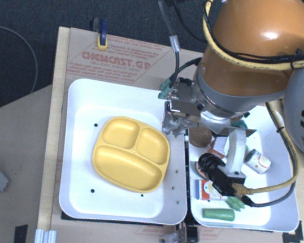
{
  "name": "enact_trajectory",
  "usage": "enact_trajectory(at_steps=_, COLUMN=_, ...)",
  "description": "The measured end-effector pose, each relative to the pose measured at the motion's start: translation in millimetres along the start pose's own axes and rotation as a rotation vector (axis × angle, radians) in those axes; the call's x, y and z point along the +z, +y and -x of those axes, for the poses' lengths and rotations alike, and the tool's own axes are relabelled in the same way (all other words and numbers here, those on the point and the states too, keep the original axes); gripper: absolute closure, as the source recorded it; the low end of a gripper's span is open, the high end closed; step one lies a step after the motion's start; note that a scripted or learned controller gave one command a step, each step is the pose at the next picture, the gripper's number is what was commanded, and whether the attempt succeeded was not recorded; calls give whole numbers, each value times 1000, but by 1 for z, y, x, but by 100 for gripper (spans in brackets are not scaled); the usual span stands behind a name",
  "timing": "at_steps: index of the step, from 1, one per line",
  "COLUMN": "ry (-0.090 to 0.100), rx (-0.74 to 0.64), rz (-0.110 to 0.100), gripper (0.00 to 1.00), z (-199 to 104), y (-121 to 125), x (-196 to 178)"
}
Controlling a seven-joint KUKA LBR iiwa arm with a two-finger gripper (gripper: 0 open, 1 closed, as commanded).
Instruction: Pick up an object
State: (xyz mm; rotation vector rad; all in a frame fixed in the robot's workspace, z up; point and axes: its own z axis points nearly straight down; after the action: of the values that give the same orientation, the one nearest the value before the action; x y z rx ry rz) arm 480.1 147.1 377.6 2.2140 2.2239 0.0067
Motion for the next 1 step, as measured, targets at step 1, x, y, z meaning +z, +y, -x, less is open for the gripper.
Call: enact_trajectory(at_steps=1, ry=0, rx=-1, rz=2, gripper=100, z=-1, y=0, x=-10)
